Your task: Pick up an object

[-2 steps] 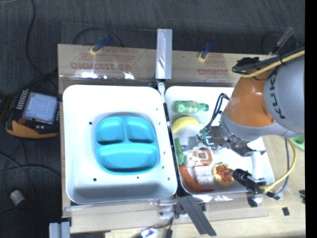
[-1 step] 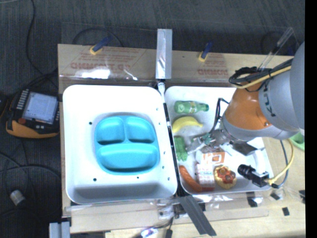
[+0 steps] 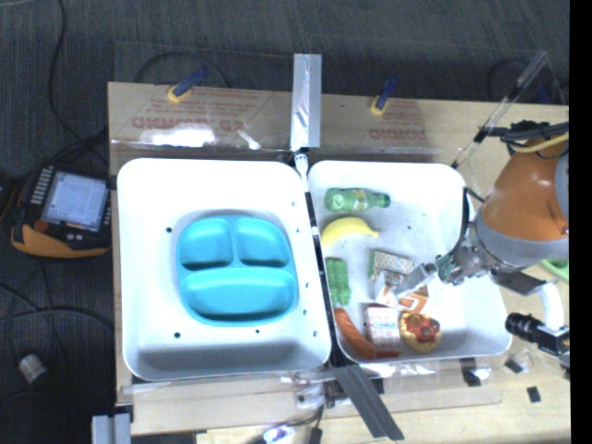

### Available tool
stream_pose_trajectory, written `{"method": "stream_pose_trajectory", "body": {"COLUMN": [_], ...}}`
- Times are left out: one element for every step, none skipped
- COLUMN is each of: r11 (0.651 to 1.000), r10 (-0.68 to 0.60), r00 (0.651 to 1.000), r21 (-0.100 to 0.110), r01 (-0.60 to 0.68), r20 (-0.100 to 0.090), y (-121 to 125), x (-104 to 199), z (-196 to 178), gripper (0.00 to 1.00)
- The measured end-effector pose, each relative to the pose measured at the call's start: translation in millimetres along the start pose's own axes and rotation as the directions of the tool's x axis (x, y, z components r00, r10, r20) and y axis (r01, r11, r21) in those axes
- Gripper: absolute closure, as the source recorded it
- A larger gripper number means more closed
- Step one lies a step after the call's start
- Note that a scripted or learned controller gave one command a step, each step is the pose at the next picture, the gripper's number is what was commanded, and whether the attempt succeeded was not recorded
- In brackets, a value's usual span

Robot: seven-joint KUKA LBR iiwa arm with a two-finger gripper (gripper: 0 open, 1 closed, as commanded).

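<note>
The big grey arm with the orange band (image 3: 525,202) reaches in from the right, over the right white bin (image 3: 447,176). Its little gripper (image 3: 435,273) hangs low inside that bin. It is too small and blurry, so I cannot tell how it is set.

The things to pick lie just to the gripper's left. There is a green bottle (image 3: 357,199) at the top, a yellow banana (image 3: 348,230) under it, and a flat crinkly packet (image 3: 391,265) nearest the gripper. Lower down sit a small red and white box (image 3: 381,324), a round red and yellow fruit (image 3: 420,331) and an orange carrot (image 3: 352,334) by the bin's edge.

I think the arm should pick one thing and come straight down on it. The packet is close, but flat things slip. The left white bin (image 3: 139,276) holds a blue plastic tray with three parts (image 3: 239,268).
</note>
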State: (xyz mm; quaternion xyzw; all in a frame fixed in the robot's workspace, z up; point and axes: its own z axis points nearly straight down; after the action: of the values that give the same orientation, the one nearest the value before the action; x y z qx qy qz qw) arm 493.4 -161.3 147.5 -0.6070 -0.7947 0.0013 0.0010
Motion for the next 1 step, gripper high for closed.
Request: {"method": "stream_pose_trajectory", "body": {"r11": [0.980], "r10": [-0.200], "r00": [0.980], "r21": [-0.022], "r01": [0.200], "r20": [0.008], "y": [45.9], "x": [8.9], "z": [52.6], "gripper": [0.00]}}
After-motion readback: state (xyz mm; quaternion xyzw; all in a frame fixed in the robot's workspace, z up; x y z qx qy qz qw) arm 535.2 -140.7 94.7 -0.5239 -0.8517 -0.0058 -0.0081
